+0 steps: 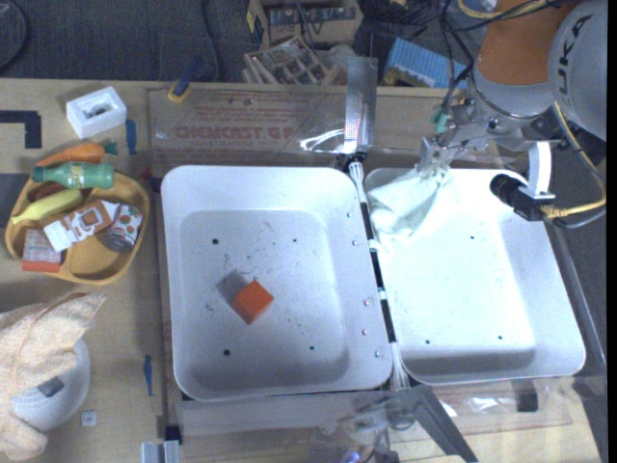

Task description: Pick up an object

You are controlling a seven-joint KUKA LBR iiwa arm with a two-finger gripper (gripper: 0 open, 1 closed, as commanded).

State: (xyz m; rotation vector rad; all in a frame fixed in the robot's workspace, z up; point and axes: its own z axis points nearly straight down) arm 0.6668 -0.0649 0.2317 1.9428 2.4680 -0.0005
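Note:
My gripper (433, 162) hovers over the back left corner of the right bin (501, 297). A pale, whitish-green cloth (403, 208) hangs from its fingertips, pinched at the top corner, and its lower part drapes toward the bin's left wall. The fingers look shut on that cloth. An orange block (254, 301) lies alone on the floor of the left bin (198, 196), far from the gripper.
A yellow bowl (92, 266) of toy food stands left of the bins, with a small white box (96, 112) behind it. A beige cloth (43, 340) lies at the bottom left. A clear plastic panel (251, 128) lies behind the left bin.

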